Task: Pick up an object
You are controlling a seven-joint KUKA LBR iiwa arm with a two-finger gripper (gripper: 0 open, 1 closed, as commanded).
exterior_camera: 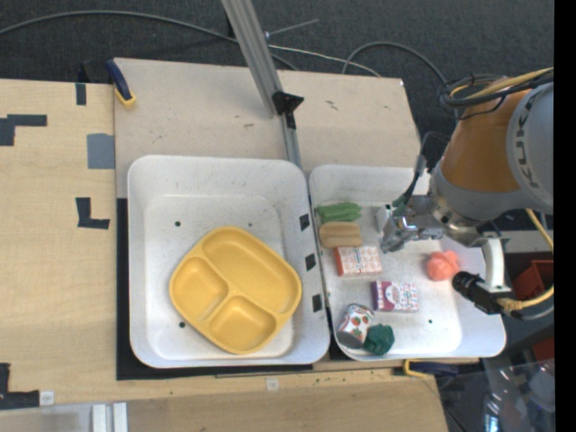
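Dark carpet surrounds a wooden bench carrying two shallow white bins; the left bin (144, 241) holds a yellow compartmented plastic tray (236, 288). Over the right bin (450, 336) the metal pincer (396, 232) hangs low, and how it is set cannot be told; nothing visibly sits in it, so the pick seems undone. Just left of it lie a green leafy toy (339, 211), a tan bun (340, 234) and a red-and-white carton (358, 260). A pink ball (441, 265) lies to its right, near the wall. Open floor remains around the purple box (395, 295).
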